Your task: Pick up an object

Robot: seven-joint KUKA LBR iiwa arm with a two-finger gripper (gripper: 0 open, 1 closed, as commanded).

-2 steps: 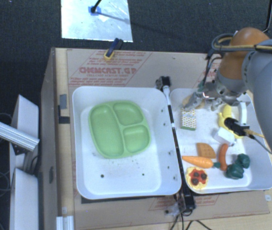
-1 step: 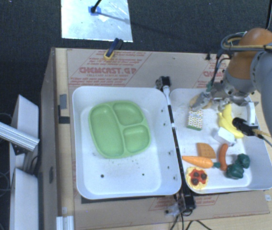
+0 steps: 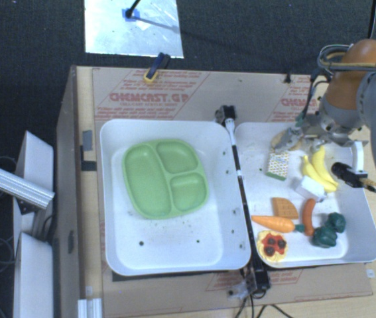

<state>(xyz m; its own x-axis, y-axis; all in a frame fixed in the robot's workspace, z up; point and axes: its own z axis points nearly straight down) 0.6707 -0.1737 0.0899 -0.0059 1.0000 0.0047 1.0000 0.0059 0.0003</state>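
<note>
My gripper (image 3: 298, 140) hovers over the far edge of the right bin (image 3: 367, 244), open with nothing between its fingers. Just below it lie a green-and-white checkered block (image 3: 278, 165) and a bunch of yellow bananas (image 3: 319, 169). A small white cube (image 3: 312, 186) sits beside the bananas. Nearer the front are an orange cracker (image 3: 284, 208), a carrot (image 3: 274, 223), a red sausage (image 3: 308, 212), green broccoli (image 3: 327, 230) and a small pizza piece (image 3: 272, 245).
The left bin (image 3: 128, 244) holds a green divided plate (image 3: 165, 177). A black-tipped part (image 3: 347, 174) of the arm's side reaches over the right bin's right edge. A divider (image 3: 239, 177) separates the two bins.
</note>
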